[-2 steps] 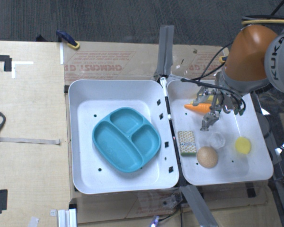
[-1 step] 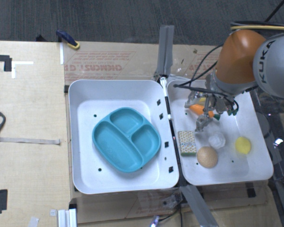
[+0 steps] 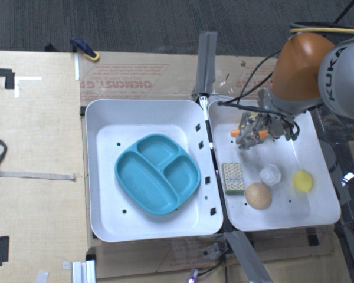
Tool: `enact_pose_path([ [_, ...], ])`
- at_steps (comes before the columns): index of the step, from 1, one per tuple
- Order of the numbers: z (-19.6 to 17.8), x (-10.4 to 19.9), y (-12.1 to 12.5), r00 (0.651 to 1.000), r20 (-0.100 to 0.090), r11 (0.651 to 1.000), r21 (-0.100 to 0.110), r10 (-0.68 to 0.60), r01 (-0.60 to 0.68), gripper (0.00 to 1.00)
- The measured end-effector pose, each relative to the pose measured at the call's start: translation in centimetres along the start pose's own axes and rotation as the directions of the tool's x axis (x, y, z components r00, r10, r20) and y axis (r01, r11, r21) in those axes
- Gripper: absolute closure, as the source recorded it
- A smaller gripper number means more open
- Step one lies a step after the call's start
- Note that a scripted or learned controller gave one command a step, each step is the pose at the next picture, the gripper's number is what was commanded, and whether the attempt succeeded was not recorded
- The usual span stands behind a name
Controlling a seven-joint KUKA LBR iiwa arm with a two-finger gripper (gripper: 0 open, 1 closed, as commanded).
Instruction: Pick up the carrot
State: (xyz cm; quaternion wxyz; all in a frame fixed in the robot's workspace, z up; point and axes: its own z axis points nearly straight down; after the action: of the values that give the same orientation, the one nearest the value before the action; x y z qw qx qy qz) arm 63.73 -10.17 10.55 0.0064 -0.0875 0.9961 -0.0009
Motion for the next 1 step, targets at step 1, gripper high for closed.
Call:
enact_pose_path([
  [1,-14.60,-2.32,-1.28,0.997,-0.004,0.997,-0.002,-0.072,0.072,1.00],
])
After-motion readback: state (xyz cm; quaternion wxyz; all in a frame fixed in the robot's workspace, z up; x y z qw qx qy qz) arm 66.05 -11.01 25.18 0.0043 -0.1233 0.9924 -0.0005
